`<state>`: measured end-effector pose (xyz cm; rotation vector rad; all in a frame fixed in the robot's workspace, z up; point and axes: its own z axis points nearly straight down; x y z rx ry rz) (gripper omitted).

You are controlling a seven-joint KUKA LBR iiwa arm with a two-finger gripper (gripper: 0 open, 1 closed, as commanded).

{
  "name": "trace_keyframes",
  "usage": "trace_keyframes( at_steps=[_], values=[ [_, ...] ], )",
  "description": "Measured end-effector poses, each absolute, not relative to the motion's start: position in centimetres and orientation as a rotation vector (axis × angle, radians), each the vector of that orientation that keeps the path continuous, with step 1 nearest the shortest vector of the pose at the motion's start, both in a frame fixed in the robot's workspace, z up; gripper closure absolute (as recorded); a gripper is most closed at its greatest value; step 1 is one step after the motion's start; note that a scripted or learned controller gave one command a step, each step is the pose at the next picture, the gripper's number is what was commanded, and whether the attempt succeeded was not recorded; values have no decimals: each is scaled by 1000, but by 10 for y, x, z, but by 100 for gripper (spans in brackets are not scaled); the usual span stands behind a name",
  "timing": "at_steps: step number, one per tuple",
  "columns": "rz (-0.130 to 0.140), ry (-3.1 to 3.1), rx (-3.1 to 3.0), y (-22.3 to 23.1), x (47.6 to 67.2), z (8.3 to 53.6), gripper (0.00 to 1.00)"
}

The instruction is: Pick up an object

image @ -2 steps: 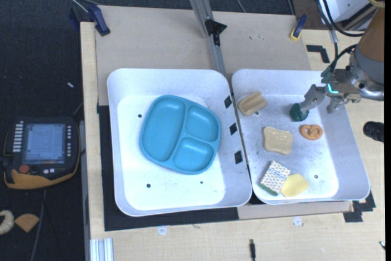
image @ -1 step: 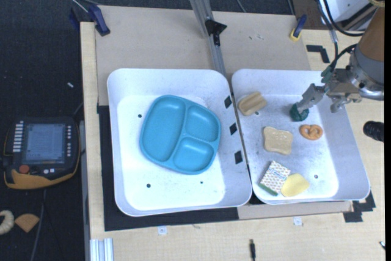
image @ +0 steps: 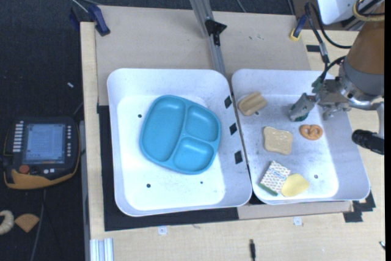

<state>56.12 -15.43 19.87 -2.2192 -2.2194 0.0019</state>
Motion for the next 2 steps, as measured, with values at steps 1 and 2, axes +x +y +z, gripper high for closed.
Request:
trace_keyframes(
  at_steps=[1, 2],
  values=[
    [3, -2218, -2218, -151, 554, 154, 0],
    [3, -2218, -2218, -153, 556, 111, 0]
  ],
)
